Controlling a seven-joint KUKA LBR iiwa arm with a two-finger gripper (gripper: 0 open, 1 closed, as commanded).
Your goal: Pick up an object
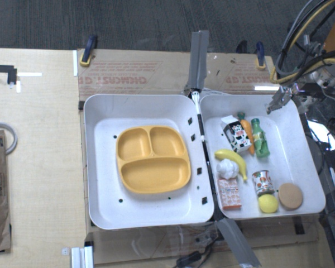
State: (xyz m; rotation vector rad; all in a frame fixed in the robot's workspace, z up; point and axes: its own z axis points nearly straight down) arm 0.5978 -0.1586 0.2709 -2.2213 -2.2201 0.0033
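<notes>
Gripper (279,99) position: above the far right corner of the right bin (307,149), clear of all contents. Finger state cannot be determined. Banana (234,161): lies near the middle of the right bin, long axis diagonal from upper left to lower right, touching a white crumpled object (227,169). Green bottle (259,138): long axis runs roughly front to back. Left bin (100,166) holds a yellow divided plate (153,159).

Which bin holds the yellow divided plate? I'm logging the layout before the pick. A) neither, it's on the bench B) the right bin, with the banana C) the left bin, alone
C: the plate lies alone in the left bin; the banana is in the right bin.
</notes>
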